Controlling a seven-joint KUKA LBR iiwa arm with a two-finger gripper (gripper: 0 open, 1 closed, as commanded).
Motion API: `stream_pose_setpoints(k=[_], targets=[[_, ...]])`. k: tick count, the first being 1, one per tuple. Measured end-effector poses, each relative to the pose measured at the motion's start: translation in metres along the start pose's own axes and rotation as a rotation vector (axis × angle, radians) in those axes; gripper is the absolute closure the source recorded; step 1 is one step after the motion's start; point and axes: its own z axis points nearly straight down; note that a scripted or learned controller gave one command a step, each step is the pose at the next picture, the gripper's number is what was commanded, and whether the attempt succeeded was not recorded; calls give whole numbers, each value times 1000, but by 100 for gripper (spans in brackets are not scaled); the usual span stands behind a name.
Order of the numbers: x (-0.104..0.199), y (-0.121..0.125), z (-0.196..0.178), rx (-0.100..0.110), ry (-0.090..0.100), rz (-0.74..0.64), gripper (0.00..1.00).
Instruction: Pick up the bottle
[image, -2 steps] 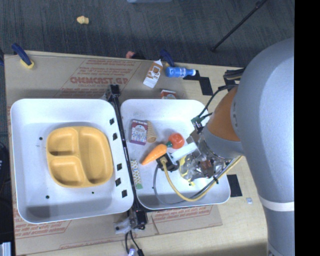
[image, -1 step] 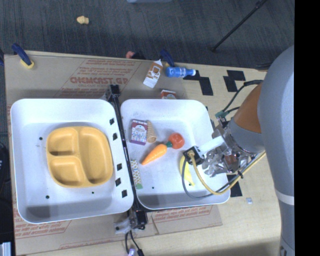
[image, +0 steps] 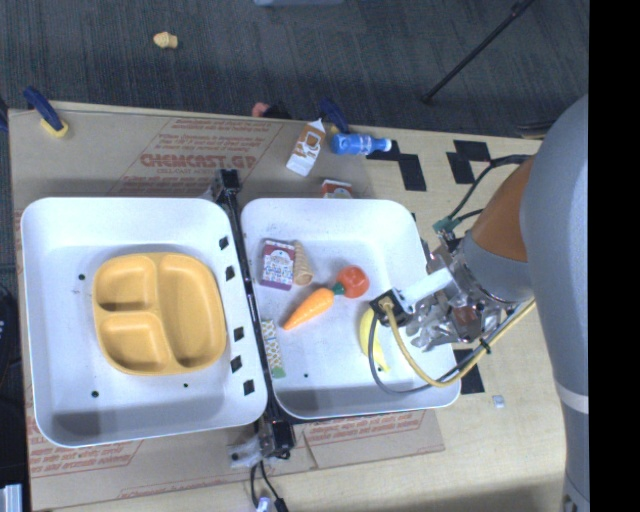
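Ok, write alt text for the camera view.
The robot's hand hangs over the right white bin, which holds an orange toy carrot and a red round toy. A blue plastic bottle lies on the bench beyond that bin; the left white bin holds a yellow divided plate.

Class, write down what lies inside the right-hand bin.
The right bin holds a carton, tan cone, carrot, tomato and packet; the tool covers part of a banana.

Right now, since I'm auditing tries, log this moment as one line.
gripper: at right bin's right edge, by banana | bottle: on bench outside bins, apart from gripper | task: not done
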Motion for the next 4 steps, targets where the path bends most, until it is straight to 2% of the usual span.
stream_pose_setpoints(k=[2,3,4], targets=[[2,-11,36,-3,0,-7,100],[8,-36,46,-3,0,-30,100],[-6,25,-1,-5,2,-45,100]])
